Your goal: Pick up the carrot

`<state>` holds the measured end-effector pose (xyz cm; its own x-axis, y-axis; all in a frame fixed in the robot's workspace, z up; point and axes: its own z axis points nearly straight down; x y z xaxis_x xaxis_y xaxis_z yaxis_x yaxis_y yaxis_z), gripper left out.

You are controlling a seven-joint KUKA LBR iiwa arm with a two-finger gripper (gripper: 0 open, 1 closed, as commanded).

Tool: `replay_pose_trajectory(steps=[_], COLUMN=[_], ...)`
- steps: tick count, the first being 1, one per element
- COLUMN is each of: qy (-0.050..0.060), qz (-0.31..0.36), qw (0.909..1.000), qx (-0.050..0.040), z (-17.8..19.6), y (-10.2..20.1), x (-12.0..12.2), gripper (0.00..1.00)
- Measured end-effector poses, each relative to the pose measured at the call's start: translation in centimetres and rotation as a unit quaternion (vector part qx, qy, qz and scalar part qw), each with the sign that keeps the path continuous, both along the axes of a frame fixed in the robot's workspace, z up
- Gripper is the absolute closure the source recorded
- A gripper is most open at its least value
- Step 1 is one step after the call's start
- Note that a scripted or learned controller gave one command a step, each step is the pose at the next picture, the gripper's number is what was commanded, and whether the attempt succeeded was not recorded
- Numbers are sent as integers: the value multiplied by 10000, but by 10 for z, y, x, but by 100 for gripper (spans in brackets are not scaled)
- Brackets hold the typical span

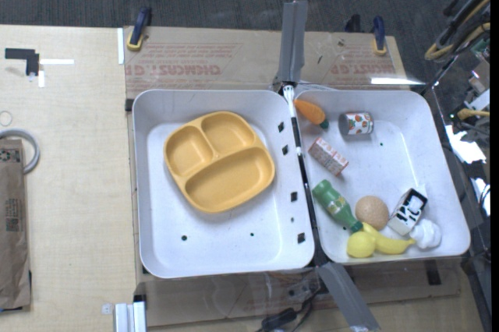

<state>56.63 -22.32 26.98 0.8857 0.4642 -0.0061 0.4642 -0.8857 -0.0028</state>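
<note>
The carrot (311,112) is small and orange with a green tip. It lies in the far left corner of the right bin (405,137), close to the divider between the two bins. Nothing touches it, and a small gap separates it from the can to its right.
In the right bin lie a small can (355,124), a pink carton (328,156), a green bottle (334,204), a tan egg-shaped ball (373,211), a yellow pear and banana (373,244), a black-and-white box (408,210) and a white lump (426,233). A yellow divided plate (219,160) sits in the left bin (152,190).
</note>
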Motion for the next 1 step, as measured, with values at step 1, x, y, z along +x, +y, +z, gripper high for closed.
replay_pose_trajectory(steps=[1], qy=[-5], qz=[-679], qw=[9977], qx=[1], z=[-159], y=[2], x=[63], gripper=[100])
